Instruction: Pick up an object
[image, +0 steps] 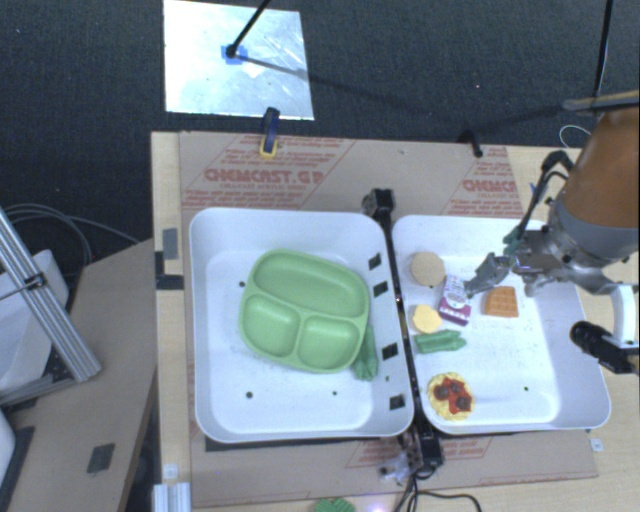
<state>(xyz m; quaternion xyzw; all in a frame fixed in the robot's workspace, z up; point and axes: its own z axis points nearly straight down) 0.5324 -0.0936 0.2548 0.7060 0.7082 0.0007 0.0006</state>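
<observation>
The claw hovers in the right bin, just right of a purple-and-white packet and left of an orange cracker; whether it is apart or together I cannot tell. This looks like the approach step: next, descend squarely onto one item.

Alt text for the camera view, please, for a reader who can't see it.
The end effector hovers in the right bin by a purple packet and orange cracker. The left bin holds a green divided tray.

Green divided tray in left bin; cardboard beneath
</observation>
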